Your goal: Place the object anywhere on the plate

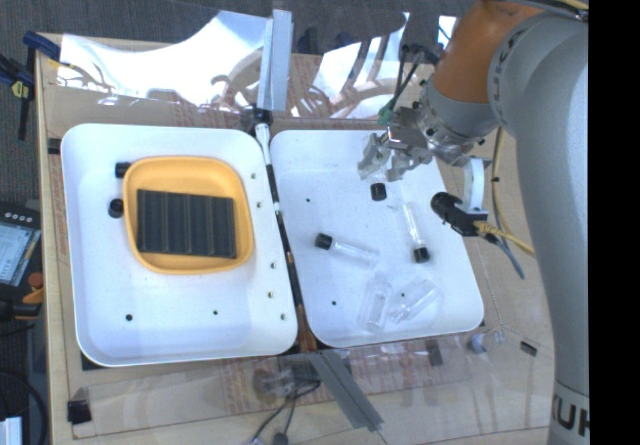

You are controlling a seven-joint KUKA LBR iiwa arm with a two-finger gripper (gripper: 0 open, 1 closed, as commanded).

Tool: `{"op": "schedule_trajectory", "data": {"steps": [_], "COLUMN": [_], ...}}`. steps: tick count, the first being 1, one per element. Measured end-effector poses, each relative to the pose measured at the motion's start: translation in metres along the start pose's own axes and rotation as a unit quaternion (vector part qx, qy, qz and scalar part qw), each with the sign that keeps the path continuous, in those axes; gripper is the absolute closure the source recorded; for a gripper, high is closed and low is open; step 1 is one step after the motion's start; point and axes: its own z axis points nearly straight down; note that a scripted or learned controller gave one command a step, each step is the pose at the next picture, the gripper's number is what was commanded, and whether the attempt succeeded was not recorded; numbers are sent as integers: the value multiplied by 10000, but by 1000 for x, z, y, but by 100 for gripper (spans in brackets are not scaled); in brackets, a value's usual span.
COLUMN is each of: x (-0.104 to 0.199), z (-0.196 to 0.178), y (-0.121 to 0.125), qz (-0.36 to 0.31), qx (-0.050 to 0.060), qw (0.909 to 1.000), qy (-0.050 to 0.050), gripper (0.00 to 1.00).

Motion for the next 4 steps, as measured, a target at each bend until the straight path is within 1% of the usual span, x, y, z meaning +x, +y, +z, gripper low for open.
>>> {"op": "schedule_trajectory", "data": {"steps": [1, 2, 3, 4], "x": [0, 110, 125, 132], "z": [0, -3, -55, 14], "y": [0, -71, -27, -20], "qz": [0, 1260, 283, -1556], "qx": [-1, 13, -5, 13], "qw": [10000, 9920, 9996, 9878], "qy": [0, -8, -12, -11], "gripper": [0, 0, 0, 0]}}
